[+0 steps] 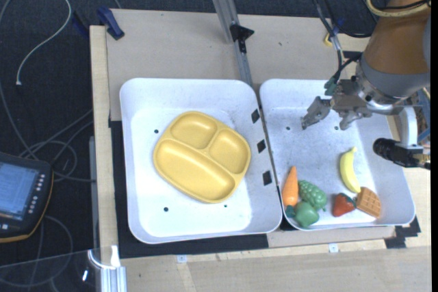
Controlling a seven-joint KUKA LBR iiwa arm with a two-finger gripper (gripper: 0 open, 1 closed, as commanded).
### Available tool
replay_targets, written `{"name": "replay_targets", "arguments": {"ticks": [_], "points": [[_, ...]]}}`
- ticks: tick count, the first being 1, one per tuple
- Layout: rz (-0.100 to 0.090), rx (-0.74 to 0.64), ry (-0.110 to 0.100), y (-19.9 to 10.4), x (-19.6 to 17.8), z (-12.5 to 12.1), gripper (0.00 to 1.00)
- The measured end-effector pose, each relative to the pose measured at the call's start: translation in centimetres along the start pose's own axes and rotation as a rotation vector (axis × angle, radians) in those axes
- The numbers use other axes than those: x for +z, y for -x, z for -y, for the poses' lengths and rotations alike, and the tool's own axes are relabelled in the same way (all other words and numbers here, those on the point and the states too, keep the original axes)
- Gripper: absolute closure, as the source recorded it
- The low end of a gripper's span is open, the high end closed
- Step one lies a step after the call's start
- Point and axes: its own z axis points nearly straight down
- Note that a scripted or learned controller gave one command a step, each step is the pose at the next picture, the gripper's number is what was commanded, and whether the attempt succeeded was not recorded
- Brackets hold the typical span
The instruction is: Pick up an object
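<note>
The gripper (330,114) hangs over the upper part of the right bin (274,113), its two fingers (313,113) spread wide with bare white bin floor between and below them, so nothing is held and the step in hand looks like the approach before a grasp. All the things that could be picked lie toward the near edge of that bin, on the viewer's side of the fingers: the banana (349,170) is the closest, a little toward the arm's side; past it sit the waffle (369,202) and, just beside it, a strawberry (343,204). Further from the arm's side, the carrot (291,186) stands lengthwise, touching or nearly touching the green grapes (312,193) and a green pepper-like piece (306,215) below it. The yellow divided plate (202,156) rests in the left bin (137,147), well apart from the fingers across the bins' shared wall. How high the fingers are above the floor cannot be told from this slanted view. The next move, as I judge it, calls for shifting toward the near edge until the fingers straddle one item, most readily the banana since it lies alone, turning them across its narrow width, then lowering and closing. The clustered carrot and grapes would be harder to take cleanly.
</note>
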Motion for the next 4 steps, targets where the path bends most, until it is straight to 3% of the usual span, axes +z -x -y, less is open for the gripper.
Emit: {"name": "replay_targets", "arguments": {"ticks": [1, 3, 4], "points": [[0.0, 0.0, 0.001, 0.0, 0.0, 0.0, 0.0], [-0.001, 0.001, -0.007, -0.8, 12.6, 0.3, 0.0], [0.0, 0.001, -0.004, -0.8, 14.2, 0.4, 0.0]]}}
